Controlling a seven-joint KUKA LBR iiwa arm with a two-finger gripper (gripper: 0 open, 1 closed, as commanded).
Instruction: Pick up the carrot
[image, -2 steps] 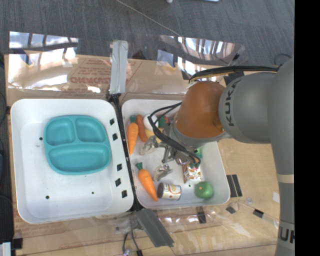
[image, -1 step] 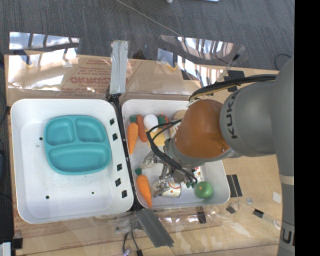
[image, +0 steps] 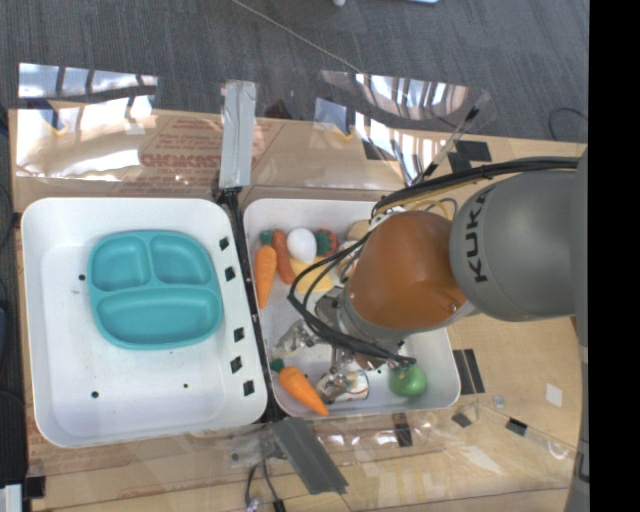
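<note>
Arm: the grey KUKA arm with the orange band (image: 405, 272) reaches in from the right and hangs over the right-hand shallow white bin (image: 440, 345), covering much of its middle.
End effector: the metal two-finger end effector (image: 340, 372) points down into the near part of the right bin, under the orange band; whether it is open or closed cannot be told, and nothing can be seen held in it.
Carrots: a short orange carrot with a green top (image: 298, 388) lies at the near-left corner of the right bin, just left of the end effector, tip pointing near and right. A longer orange carrot (image: 264, 275) lies along the bin's left wall, farther back, and a thinner darker orange one (image: 284, 258) lies just right of it.
Other items in right bin: a white egg-shaped object (image: 301, 243) sits at the far side; a small round green fruit (image: 408, 380) sits at the near side, right of the end effector.
Left bin: the left-hand shallow white bin (image: 60, 380) holds a teal plastic divided plate with three compartments (image: 155, 288).
Bench: both bins sit side by side on the bench (image: 180, 150), which is covered in brown cardboard.
</note>
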